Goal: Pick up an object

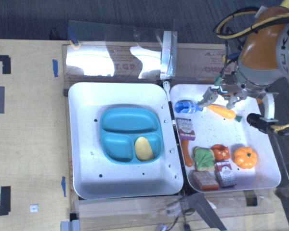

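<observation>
Gripper [225, 94] at upper right of frame, low over the top of the right bin [272, 174]. Fingers [206, 97] spread, nothing between them. A carrot [222, 111] lies just below, pointing toward lower right; a blue object [185, 106] sits just left of it, near the bin's left wall.

Rest of the right bin: pumpkin [245, 157] at lower right, green item [203, 158] and red item [220, 152] beside it, small packets along the bottom edge. Left bin [82, 143] holds a teal tray [127, 121] with a yellow piece [143, 148] in its lower right compartment.

Likely target: the carrot or the blue object, cannot tell which.

Risks, as judged:
- The carrot is slim and tapered; a closing off its middle could roll it away or squeeze it out.
- Blue object so near, one finger may land on it and nudge both.
- The blue object stands close to the wall; little room for a finger there.
</observation>
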Robot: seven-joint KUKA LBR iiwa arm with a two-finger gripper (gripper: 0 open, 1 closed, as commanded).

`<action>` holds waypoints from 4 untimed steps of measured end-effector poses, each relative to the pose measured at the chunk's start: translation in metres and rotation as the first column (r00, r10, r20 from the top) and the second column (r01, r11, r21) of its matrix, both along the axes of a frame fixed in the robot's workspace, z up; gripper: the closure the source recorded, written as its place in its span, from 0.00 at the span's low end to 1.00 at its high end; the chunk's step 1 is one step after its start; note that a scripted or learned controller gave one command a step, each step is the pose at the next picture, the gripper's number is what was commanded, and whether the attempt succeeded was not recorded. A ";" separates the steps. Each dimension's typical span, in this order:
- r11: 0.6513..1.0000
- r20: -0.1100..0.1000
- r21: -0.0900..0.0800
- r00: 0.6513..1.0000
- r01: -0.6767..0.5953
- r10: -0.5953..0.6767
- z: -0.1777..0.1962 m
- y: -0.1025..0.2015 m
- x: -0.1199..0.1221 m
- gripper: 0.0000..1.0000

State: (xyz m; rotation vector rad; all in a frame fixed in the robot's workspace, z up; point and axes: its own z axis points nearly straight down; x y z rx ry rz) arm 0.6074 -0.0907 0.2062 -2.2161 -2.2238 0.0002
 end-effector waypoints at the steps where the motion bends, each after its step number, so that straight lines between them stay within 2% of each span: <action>1: 1.000 0.014 -0.005 1.000 -0.001 0.001 -0.099 -0.071 0.049 0.00; 2: 1.000 0.003 -0.001 1.000 -0.009 0.009 -0.120 -0.061 0.030 0.00; 3: 1.000 0.009 -0.003 1.000 -0.008 0.008 -0.108 -0.062 0.032 1.00; 4: 0.994 0.012 0.000 0.994 -0.109 0.109 0.015 0.045 0.062 1.00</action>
